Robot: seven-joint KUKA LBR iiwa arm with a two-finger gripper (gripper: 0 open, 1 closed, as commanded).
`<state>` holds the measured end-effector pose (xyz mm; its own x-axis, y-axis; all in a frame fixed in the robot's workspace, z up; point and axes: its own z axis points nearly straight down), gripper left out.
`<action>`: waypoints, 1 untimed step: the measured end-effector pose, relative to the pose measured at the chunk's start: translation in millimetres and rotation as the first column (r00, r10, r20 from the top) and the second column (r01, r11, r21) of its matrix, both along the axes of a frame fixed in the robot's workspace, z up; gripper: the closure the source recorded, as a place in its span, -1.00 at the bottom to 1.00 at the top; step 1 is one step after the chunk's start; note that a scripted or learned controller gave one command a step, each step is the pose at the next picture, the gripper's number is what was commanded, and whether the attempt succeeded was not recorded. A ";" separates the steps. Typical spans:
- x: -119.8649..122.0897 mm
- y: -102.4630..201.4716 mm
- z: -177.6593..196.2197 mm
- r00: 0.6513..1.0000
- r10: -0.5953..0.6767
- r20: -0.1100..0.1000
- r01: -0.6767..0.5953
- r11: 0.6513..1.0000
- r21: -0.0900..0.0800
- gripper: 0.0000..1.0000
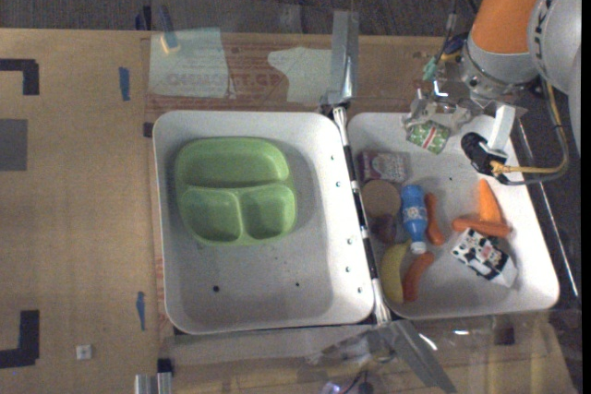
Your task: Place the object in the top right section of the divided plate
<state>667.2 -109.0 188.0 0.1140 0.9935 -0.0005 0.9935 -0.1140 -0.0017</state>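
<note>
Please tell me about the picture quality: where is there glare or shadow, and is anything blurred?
Camera view: soft overall, so the labels on the packets in the right bin cannot be read; glare on the clear sheet above the left bin and at the bench's lower edge; the green plate casts a soft shadow to its right; the gripper looks slightly blurred.

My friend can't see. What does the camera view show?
A robot gripper holds a small green-and-white packet above the right bin, which holds toy food and a blue bottle. A green divided plate sits in the left bin.
</note>
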 end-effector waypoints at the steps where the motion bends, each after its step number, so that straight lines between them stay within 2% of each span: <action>1: -0.4 91.6 -2.6 0.987 0.161 0.000 -0.161 0.987 0.001 1.00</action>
<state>666.9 -17.4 185.4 -0.0475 0.9989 0.0007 0.9989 0.0475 -0.0015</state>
